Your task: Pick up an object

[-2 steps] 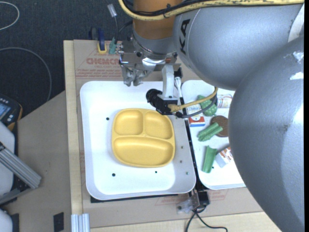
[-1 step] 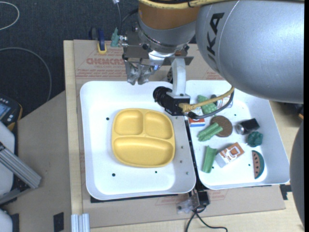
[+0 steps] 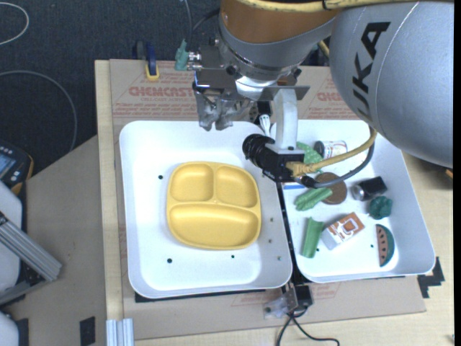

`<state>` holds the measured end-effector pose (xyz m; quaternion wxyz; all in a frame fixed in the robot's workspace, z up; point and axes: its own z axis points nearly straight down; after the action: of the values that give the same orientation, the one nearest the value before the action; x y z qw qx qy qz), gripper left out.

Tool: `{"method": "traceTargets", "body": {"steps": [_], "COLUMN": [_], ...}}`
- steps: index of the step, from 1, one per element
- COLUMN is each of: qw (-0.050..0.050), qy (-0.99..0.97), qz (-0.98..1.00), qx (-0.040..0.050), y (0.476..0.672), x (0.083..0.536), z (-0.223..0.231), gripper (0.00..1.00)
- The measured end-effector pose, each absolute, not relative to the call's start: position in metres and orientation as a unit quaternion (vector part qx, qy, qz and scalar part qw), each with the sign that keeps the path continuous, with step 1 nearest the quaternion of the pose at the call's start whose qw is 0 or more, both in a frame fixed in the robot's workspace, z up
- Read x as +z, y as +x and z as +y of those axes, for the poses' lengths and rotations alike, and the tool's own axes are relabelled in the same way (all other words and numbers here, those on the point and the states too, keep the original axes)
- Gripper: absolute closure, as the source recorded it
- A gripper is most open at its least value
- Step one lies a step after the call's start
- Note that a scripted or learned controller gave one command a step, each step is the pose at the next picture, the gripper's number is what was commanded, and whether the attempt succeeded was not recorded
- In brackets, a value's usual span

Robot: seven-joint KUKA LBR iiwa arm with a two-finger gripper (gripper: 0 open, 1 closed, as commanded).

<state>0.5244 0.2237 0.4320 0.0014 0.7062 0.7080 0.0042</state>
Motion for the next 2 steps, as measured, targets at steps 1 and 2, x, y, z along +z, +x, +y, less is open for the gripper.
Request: {"method": "traceTargets", "body": {"steps": [1, 2], "qw": [-0.001, 0.000], "qy": [0.706, 0.706], "qz": [0.708, 0.709], "qx": [-0.0009, 0.0004], "y": [0.506, 0.507], "x": [0.434, 0.444], "z": [0.224, 0.226], "gripper": [1.00, 1.00]}}
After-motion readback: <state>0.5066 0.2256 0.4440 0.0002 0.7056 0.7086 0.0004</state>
